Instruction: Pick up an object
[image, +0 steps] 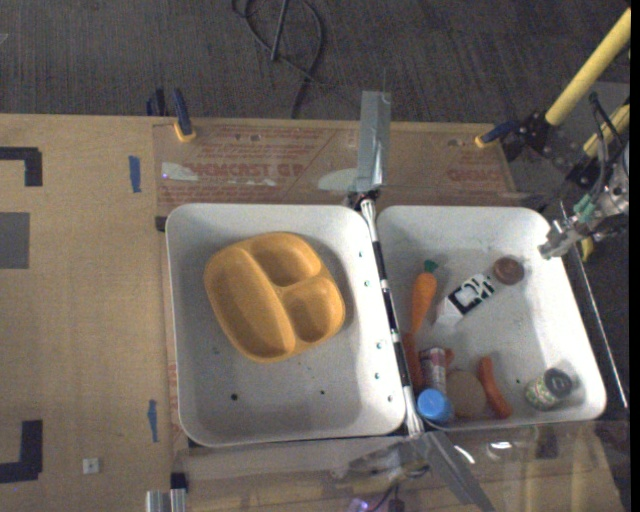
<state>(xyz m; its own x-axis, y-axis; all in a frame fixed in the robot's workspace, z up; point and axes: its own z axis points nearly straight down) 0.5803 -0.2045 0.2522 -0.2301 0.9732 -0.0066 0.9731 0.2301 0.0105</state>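
Your left bin holds a yellow tray; the right bin holds a carrot and bottle. I cannot tell the end effector's state.

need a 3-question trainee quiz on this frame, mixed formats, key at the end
1. True or false: the yellow divided plate lies in the left bin.
2. Which item lies closest to the divider between the bins? A) carrot B) brown disc C) dark-capped jar
3. Fill in: the tool is at the right bin's ____ rim, upper part.

Key:
1. True.
2. A. The carrot is just right of the divider; the disc and jar sit toward the far side.
3. Right. The tool is over the bin's right edge, apart from every item.
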